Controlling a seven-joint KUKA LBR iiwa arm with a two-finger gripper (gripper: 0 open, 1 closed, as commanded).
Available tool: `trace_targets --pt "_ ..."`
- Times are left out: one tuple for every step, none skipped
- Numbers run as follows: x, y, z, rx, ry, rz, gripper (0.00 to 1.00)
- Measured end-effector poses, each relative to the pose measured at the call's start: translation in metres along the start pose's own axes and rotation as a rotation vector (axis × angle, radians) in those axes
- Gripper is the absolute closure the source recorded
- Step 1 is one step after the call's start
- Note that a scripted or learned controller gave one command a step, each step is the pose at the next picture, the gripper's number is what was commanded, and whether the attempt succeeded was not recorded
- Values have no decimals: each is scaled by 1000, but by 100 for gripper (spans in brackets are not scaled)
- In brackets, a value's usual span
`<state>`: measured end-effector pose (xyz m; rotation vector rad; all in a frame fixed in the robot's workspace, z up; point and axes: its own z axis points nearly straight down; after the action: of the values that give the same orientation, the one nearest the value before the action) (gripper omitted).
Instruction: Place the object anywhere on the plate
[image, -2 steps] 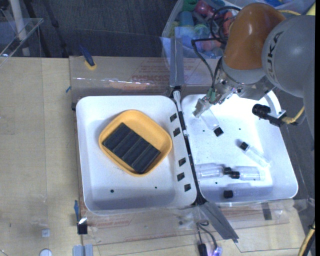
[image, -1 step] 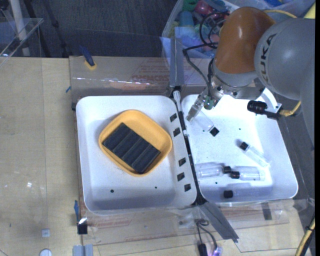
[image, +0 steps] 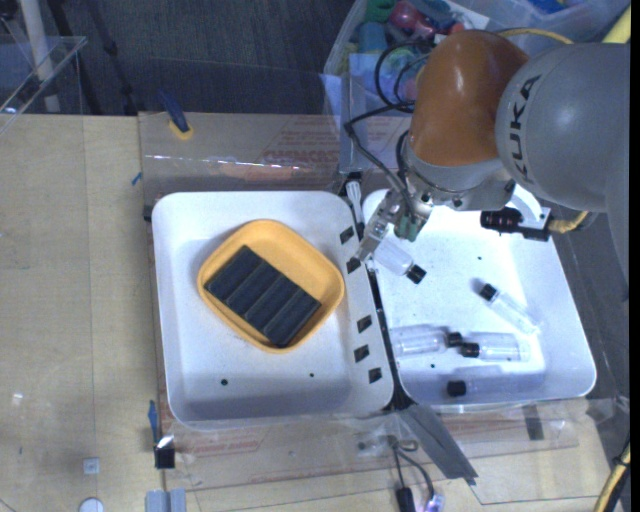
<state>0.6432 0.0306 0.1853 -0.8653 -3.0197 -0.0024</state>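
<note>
1. I class this site as a robotics laboratory.
2. Evidence: my grey KUKA arm (image: 560, 110) with its orange band, working over a plywood bench (image: 70, 300).
3. Evidence: two shallow white bins (image: 190, 390), taped down side by side.
4. Evidence: loose cables (image: 385, 120), a clear acrylic panel (image: 45, 60), cluttered storage behind.

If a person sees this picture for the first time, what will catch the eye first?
First the yellow plate in the left bin, with a dark ribbed insert lying on it. Next the grey arm's orange band at upper right, its tool over the right bin, where clear vials lie.
</note>
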Motion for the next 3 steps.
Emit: trace_targets --pt "0 0 0 0 0 1 0" --pt "-32 -29 -13 -3 -6 33 0" --pt "-54 -60 0 -1 -3 -17 0"
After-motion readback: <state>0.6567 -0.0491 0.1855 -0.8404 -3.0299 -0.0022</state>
